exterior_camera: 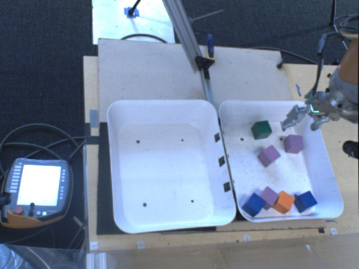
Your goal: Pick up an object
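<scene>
My gripper [303, 120] hangs over the far right part of the right bin [324, 167], open, with nothing between its fingers. A purple cube [293, 143] lies just below it in the view. To its left sits a green cube [261, 129], and a second purple cube [268, 154] rests nearer the bin's middle. Along the near wall, a blue cube [253, 204], a purple cube [270, 195], an orange cube [284, 202] and another blue cube [305, 201] are clustered together.
The left bin [120, 150] stands beside the right one, with their walls meeting in the middle. A metal pole [185, 29] slants across the back of the bench. A teach pendant [36, 192] lies off the bench at the left.
</scene>
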Motion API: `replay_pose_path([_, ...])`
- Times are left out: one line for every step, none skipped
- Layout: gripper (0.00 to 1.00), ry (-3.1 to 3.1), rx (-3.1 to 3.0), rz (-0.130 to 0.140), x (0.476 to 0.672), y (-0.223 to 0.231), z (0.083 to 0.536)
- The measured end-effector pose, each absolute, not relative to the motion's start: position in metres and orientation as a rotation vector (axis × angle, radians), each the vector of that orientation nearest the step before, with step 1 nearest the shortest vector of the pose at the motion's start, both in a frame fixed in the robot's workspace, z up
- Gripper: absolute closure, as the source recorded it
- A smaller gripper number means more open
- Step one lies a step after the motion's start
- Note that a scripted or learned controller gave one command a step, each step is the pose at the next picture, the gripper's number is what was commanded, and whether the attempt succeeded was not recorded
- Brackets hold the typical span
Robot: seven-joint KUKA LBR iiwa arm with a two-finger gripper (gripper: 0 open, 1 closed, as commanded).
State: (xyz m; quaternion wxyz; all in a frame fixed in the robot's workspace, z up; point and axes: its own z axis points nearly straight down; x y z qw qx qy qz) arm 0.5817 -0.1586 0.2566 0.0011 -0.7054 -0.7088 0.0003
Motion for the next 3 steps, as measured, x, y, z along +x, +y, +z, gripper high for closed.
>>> replay_pose_path([0.0, -2.228, -2.217, -0.002, 0.582, -0.159, 0.258])
replay_pose_path([0.0, -2.221, -2.216, 0.004, 0.582, -0.159, 0.196])
replay_pose_path([0.0, -2.221, -2.217, 0.003, 0.585, -0.163, 0.134])
